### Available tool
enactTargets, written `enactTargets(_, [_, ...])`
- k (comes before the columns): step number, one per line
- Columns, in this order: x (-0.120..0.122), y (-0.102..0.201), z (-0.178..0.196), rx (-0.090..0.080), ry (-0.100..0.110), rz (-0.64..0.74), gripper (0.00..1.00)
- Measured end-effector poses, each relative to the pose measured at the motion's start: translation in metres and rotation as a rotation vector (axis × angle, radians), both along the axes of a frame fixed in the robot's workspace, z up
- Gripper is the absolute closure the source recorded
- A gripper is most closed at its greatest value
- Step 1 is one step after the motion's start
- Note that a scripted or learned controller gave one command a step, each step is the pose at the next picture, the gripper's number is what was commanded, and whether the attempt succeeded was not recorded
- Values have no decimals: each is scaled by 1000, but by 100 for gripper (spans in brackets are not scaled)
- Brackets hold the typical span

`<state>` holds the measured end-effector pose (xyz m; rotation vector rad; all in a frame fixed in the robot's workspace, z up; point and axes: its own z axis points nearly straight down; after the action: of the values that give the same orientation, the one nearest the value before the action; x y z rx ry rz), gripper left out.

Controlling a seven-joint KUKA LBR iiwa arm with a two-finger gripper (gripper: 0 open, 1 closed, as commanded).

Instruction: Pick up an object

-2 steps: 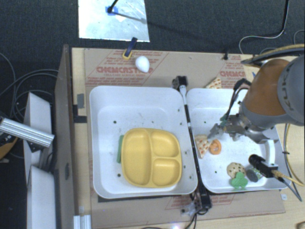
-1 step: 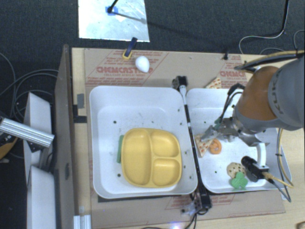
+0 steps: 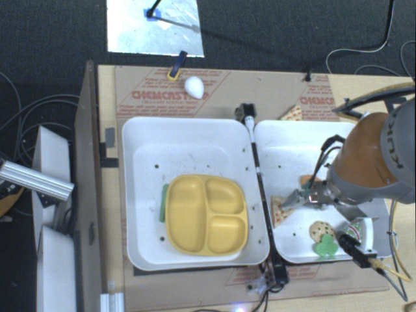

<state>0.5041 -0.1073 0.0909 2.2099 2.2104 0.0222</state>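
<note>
- Camera view, from above: a pizza slice toy [image 3: 279, 210] lies flat at the left edge of the right bin [image 3: 286, 142], just beside the divider between the two bins.
- Gripper [image 3: 290, 200] hangs low over that slice, fingers spread apart and pointing left, nothing visibly between them; whether a fingertip touches the slice cannot be told.
- Grey arm [image 3: 364, 168] with its orange band covers the right bin's right half.
- Near the right bin's front edge sit a round cookie [image 3: 321, 229] and, touching it on the front side, a green leafy piece [image 3: 327, 246].
- Left bin [image 3: 188, 132] carries a yellow divided plate [image 3: 207, 214] toward its front edge, with a green strip [image 3: 164, 203] tucked at the plate's left rim.
- On the bench's far edge rests a white egg [image 3: 194, 86], beside a small yellow-and-blue clip [image 3: 176, 66].
</note>
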Motion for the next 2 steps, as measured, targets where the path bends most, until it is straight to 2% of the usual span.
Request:
enactTargets(1, [-13,-66,-1,2,7,-2,0])
enactTargets(2, [54,-28,130,-2,2,11,0])
